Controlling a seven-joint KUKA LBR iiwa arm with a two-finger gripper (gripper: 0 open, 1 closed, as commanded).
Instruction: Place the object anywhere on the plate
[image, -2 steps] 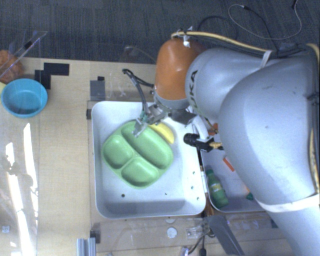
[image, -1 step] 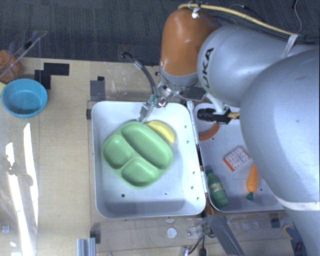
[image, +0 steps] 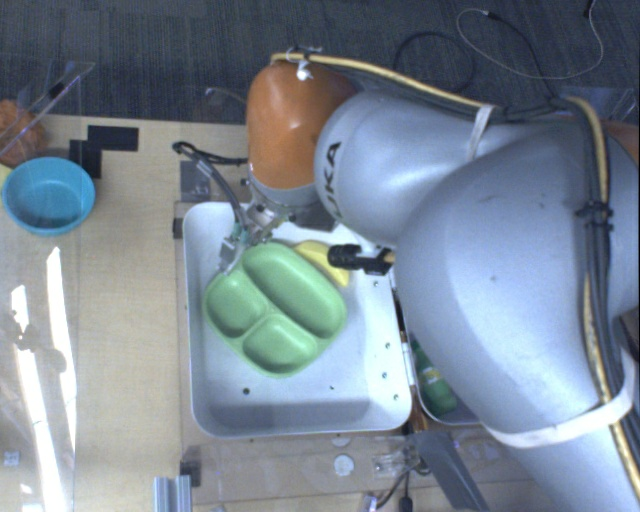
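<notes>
Nearest the camera, the white bin (image: 290, 405) holds a green divided plate (image: 277, 308), tilted in its middle. Just beyond its far-right rim lies a yellow object (image: 322, 259) — off the plate, touching it. The tool (image: 240, 240) hangs at the plate's far-left edge, near the object. A blue bowl (image: 48, 195) sits far-left on the surface (image: 110, 350).

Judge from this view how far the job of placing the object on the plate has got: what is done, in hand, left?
Done: the arm has reached the left bin, its gripper at the green divided plate's upper edge. In hand: a yellow object lies beside the plate's upper right rim, apart from the gripper, so no hold is evident. Left: getting it onto the plate, whose compartments look bare.
</notes>
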